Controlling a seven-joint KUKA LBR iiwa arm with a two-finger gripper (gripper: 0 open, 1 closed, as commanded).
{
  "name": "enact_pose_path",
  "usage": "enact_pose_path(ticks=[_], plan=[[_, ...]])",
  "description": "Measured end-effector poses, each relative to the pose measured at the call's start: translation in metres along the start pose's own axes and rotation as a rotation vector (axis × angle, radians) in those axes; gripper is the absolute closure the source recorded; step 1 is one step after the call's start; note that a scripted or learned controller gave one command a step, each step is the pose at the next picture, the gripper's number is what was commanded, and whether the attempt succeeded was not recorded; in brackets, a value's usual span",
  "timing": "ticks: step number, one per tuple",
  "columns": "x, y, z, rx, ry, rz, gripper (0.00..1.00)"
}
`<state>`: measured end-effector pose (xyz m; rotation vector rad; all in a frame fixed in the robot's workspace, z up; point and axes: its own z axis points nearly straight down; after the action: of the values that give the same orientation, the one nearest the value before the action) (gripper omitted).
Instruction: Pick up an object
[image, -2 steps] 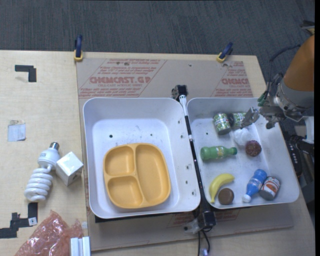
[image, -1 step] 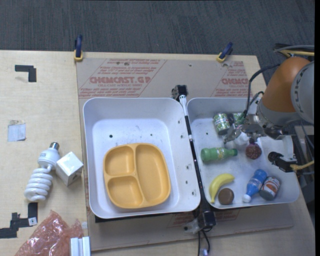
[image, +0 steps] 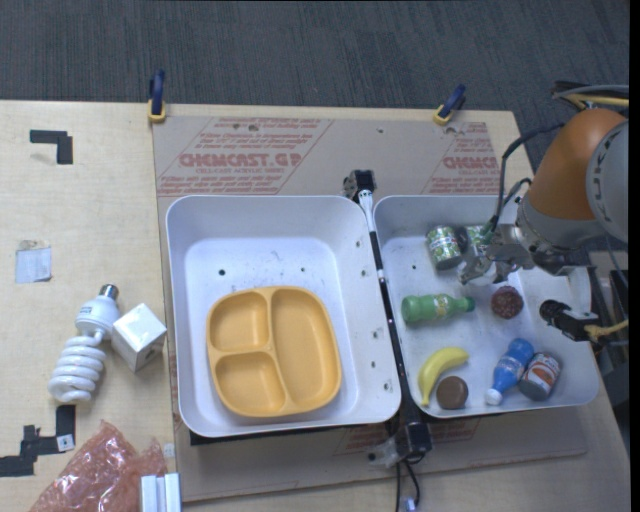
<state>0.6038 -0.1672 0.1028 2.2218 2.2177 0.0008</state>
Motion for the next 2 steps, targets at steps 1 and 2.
enact_pose_path(ticks=[1, 2], plan=[[0.05, -0.045, -0.104, 0.001, 0.001, -0.002, 1.0], [0.095, -0.111, -0.152, 0.002, 0.001, -0.002, 1.0]])
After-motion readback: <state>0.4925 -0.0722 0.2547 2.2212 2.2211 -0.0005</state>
